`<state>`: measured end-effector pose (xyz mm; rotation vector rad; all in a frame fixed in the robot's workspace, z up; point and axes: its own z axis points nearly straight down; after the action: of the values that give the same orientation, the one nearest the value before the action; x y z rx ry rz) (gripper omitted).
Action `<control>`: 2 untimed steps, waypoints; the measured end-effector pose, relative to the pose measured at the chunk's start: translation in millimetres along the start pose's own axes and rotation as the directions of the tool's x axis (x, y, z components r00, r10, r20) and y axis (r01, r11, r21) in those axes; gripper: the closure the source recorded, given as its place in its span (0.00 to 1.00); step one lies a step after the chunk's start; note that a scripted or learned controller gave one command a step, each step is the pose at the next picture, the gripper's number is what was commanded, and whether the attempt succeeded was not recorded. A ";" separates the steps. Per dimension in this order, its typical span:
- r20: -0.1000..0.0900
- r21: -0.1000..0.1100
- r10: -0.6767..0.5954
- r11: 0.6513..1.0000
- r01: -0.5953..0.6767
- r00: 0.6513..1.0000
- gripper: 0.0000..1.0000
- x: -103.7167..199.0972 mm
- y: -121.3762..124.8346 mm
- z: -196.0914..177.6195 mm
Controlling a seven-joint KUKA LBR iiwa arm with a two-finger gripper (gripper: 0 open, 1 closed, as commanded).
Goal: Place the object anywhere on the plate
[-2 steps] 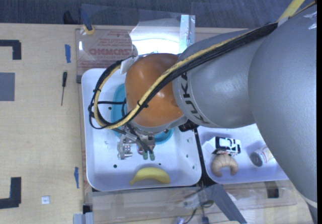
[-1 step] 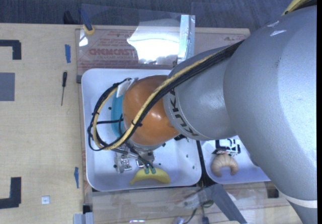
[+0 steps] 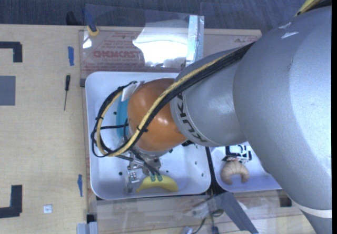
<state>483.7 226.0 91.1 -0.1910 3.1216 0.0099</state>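
A yellow banana (image 3: 159,185) lies near the front edge of the left white bin (image 3: 100,175). My gripper (image 3: 143,173) hangs right over the banana's left end, low in the bin, and seems to touch its top. The orange wrist band (image 3: 152,117) and the grey arm cover most of the bin behind it. A light blue sliver (image 3: 122,114) peeks out at the wrist's left side; I cannot tell whether it is the plate.
A tan croissant-shaped object (image 3: 235,171) lies in the right bin (image 3: 263,183) beside a black-and-white tag (image 3: 238,151). Yellow and black cables (image 3: 102,133) loop off the wrist to the left. A clear plastic sheet (image 3: 158,43) stands behind the left bin.
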 end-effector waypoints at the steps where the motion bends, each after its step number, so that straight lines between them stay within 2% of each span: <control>1: -0.026 -0.016 0.073 0.997 -0.073 0.997 0.00 2.9 -53.9 0.3; 2: -0.003 -0.015 0.079 0.997 -0.079 0.997 1.00 -3.6 -56.2 -11.6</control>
<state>493.9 170.5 102.5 -0.0670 3.1301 0.0346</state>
